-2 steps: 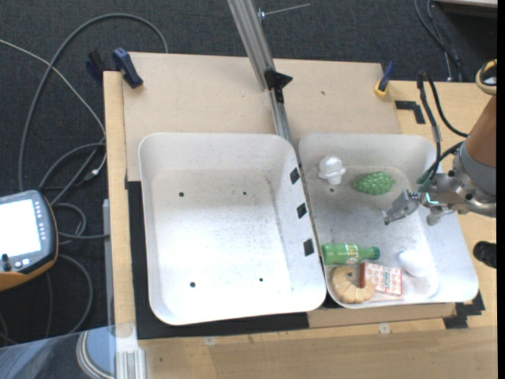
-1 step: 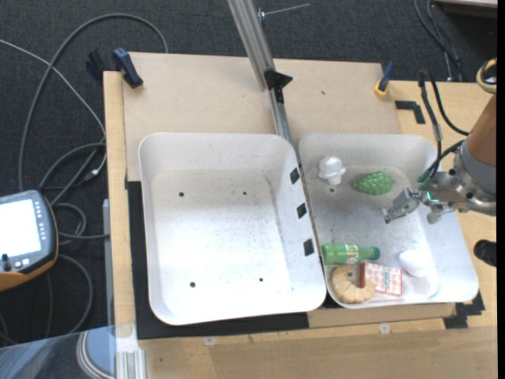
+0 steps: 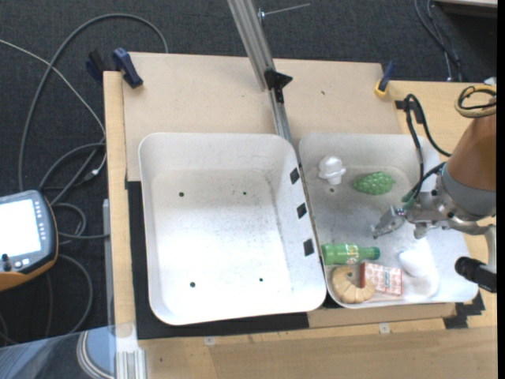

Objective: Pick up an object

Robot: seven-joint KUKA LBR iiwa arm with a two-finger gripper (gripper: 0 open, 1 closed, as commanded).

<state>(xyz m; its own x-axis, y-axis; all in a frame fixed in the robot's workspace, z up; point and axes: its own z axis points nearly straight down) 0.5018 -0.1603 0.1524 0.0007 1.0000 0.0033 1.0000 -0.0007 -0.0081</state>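
Right bin (image 3: 316,144), contents: a white knob-shaped piece (image 3: 331,168) and a green bumpy object (image 3: 374,183) toward the far wall; a green bottle (image 3: 349,253), a round pastry (image 3: 353,284), a red-and-white packet (image 3: 383,279) and a white lump (image 3: 418,264) crowded at the near edge. Left bin (image 3: 150,212) alongside, on the same surface. The gripper (image 3: 387,223) sits low over bare floor between the two groups, with nothing visibly between its jaws; their spread is probably narrow, but I cannot tell. Any item remains a candidate.
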